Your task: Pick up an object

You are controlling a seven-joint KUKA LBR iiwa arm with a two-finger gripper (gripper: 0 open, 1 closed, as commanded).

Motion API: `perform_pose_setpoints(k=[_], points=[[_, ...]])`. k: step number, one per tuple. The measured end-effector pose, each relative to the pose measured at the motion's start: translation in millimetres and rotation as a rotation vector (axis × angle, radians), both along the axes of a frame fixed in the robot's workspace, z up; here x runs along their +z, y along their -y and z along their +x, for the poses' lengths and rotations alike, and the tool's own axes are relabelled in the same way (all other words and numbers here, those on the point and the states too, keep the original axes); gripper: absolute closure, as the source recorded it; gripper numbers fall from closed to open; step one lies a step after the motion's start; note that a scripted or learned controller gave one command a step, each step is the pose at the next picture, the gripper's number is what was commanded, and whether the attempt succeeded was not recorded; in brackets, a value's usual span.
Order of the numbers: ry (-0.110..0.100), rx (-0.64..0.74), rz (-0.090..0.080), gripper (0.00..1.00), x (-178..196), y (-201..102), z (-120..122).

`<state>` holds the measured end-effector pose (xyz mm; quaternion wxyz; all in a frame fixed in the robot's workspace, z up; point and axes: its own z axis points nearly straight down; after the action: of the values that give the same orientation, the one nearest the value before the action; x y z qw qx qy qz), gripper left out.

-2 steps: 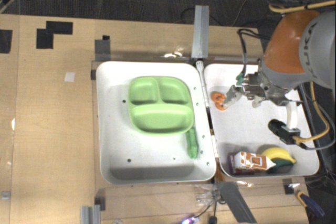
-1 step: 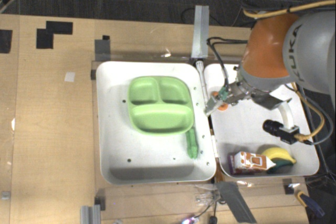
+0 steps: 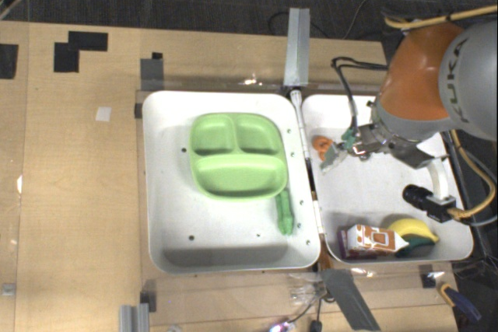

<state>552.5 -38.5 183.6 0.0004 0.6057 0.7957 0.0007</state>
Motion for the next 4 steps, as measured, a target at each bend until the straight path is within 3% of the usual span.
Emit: perform_pose_setpoints(k=[1, 2, 3, 4], points=[[0.000, -0.201, 0.000, 0.00, -25.7, 49.5, 8.4], [-0.001, -0.359, 0.000, 0.00, -62.5, 63.6, -22.7], [0.002, 0.024, -0.001, 0.00, 1.2, 40.8, 36.9], [0.000, -0.177, 0.000, 0.00, -0.3, -9.4, -37.4]])
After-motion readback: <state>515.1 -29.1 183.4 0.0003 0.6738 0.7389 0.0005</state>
